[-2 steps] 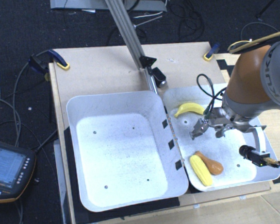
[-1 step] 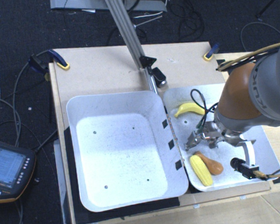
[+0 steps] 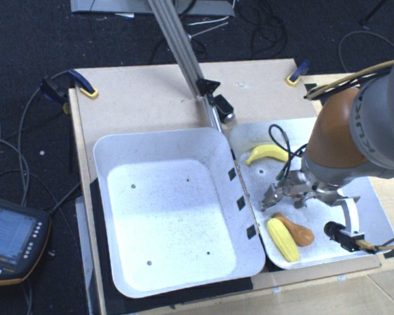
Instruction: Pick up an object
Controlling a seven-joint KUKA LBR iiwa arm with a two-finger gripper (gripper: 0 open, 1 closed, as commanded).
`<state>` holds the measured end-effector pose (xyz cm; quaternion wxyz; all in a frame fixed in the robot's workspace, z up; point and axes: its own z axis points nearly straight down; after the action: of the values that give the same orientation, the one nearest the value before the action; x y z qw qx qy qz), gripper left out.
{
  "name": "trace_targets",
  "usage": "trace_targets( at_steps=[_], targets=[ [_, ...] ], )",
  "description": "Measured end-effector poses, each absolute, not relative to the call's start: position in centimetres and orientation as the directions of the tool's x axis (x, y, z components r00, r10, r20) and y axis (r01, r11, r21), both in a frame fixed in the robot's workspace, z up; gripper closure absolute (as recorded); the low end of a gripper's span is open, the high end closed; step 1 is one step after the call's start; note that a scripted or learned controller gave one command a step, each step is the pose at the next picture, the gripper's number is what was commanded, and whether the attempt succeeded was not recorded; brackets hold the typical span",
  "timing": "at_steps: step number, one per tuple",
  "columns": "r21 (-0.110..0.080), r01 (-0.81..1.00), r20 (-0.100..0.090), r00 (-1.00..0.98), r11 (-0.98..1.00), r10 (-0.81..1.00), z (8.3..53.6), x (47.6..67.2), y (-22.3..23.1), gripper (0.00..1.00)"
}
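— Gripper [image 3: 277, 196] position? 
— Low in the right bin [image 3: 379, 199], above the floor; whether it is parted or closed, I cannot tell. 
— Nearby? 
— Corn cob [image 3: 283, 239] and orange gourd [image 3: 296, 231] touching, just below; banana [image 3: 266, 154] above. Black cable crosses there.

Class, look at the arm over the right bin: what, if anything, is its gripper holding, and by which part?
It cannot be told. The gripper sits low in the right bin, between the banana and the corn cob, with nothing seen between its fingers.
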<state>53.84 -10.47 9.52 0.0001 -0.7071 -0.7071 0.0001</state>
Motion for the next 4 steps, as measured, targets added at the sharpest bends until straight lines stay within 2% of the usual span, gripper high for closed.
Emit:
trace_targets(
  at_steps=[1, 3, 4],
  targets=[
    [0.000, 1.000, 0.000, 0.000, 0.000, 1.000, 10.5, 53.9, -10.5, 1.00],
    [0.004, 1.000, 0.000, 0.000, 0.000, 1.000, 20.0, 52.6, -11.0, 1.00],
    [0.005, 1.000, 0.000, -0.001, 0.001, 1.000, 26.1, 53.1, -10.9, 1.00]
  ],
)
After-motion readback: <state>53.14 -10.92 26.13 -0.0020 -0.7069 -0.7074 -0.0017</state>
